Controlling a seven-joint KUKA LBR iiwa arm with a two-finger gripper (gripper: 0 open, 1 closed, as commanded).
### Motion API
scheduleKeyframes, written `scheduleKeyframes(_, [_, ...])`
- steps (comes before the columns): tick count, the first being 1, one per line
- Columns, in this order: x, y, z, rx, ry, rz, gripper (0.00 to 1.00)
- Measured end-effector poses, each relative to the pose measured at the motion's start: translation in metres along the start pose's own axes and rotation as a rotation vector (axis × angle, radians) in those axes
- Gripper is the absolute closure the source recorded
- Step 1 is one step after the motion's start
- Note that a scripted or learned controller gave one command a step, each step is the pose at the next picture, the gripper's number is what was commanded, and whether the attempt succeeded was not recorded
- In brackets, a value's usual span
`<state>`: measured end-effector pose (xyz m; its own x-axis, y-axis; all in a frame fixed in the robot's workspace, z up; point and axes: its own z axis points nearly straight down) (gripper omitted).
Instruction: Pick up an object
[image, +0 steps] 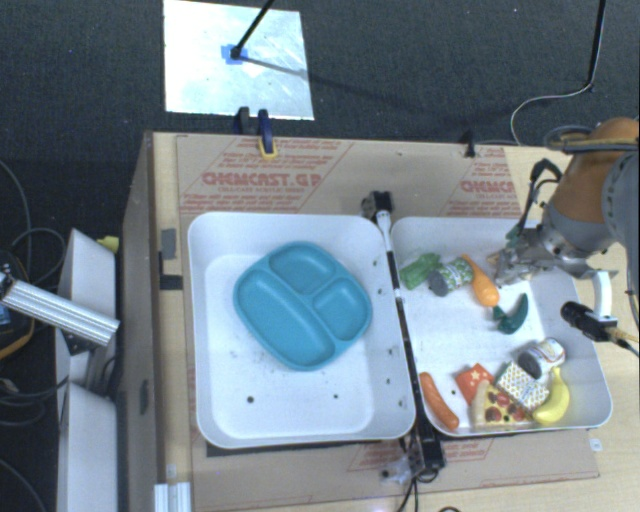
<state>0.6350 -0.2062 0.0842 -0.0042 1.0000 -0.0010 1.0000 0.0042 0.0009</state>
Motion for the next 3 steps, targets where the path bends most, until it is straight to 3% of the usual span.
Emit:
scheduleKeyframes(1, [0.0, -0.017, -0.001, -0.001, -0.001, 0.002, 1.0])
scheduleKeyframes(2, [0.0, -0.017, -0.001, -0.001, -0.001, 0.001, 0.0])
scheduleKeyframes(3, [0.0, 0.033, -0.001, -0.001, 0.001, 0.001, 0.0])
